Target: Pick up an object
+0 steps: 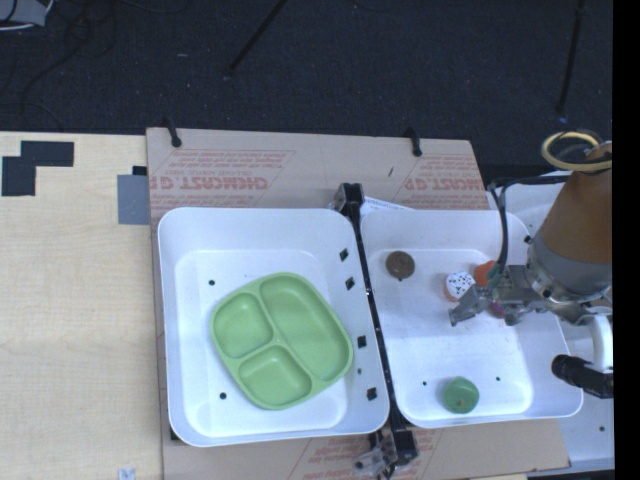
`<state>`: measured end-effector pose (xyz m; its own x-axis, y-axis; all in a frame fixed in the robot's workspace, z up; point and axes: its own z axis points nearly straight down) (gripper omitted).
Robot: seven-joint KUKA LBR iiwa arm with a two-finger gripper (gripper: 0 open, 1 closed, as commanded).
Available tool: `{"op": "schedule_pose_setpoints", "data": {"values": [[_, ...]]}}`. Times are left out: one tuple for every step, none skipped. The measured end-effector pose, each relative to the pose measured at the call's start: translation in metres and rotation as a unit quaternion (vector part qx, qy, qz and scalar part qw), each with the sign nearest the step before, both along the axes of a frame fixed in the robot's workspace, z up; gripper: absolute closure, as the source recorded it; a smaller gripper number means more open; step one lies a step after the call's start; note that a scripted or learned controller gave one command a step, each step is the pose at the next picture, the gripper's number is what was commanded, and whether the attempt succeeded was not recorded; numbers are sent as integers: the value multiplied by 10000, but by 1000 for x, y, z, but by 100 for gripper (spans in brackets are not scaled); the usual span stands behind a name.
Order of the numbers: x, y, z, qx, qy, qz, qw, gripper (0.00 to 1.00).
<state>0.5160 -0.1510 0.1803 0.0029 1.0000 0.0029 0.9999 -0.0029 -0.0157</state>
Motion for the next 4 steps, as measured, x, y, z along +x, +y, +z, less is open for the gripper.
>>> {"op": "schedule_pose_setpoints", "data": {"values": [[3, 0, 7, -8, -59, 13, 10000, 0], [-1, 5, -38, -1, -40, 16, 10000, 0], [-3, 7, -92, 0, -36, 10, 10000, 0], [-2, 5, -79, -4, -52, -15, 10000, 100]]}}
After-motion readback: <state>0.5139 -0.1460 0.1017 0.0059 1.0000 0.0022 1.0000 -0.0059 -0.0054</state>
